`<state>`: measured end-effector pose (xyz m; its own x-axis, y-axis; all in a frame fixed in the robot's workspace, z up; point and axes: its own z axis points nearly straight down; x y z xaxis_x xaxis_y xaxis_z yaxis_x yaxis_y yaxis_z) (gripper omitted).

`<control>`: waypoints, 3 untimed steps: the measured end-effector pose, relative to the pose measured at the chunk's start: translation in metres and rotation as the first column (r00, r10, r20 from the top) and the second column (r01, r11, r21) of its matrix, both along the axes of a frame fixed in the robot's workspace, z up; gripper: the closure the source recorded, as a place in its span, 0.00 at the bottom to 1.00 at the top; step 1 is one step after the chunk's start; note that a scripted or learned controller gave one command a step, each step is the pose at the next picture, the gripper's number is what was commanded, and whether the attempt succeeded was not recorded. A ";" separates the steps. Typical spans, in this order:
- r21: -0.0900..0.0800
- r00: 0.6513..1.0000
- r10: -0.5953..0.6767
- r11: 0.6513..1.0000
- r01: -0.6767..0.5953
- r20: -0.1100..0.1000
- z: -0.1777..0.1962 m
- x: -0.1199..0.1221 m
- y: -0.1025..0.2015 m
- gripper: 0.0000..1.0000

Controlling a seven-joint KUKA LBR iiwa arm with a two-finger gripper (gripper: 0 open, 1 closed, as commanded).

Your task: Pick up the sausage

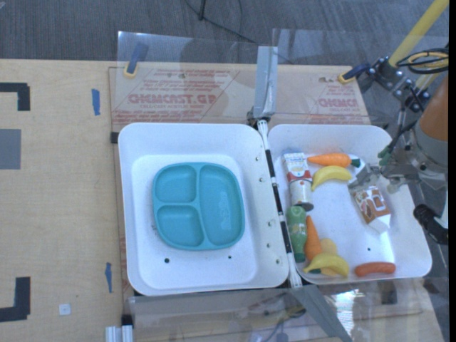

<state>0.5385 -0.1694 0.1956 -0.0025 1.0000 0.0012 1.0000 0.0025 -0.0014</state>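
The sausage [374,268], a short red-orange link, lies on the floor of the right bin [408,228] near its front right corner. The gripper [375,176] hangs over the right side of that bin, well behind the sausage and apart from it. It sits just above a brown snack packet [371,205], and I cannot make out whether it touches the packet.
The right bin also holds a carrot [329,160], a banana [331,176], a white pouch [298,171], a green bottle [296,223], another carrot [312,238] and a second banana [328,264]. A teal divided plate [199,205] sits in the left bin [135,191].
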 end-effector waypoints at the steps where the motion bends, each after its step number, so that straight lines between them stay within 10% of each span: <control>1: -0.002 0.980 -0.199 0.980 0.199 0.010 -0.107 -0.024 0.067 0.00; 2: 0.000 0.974 -0.227 0.974 0.227 0.012 -0.107 -0.056 0.060 0.00; 3: -0.001 0.940 -0.342 0.940 0.342 0.010 -0.107 0.040 0.078 0.00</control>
<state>0.5784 -0.0914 0.0882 0.3395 0.9406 0.0000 0.9406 -0.3395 0.0087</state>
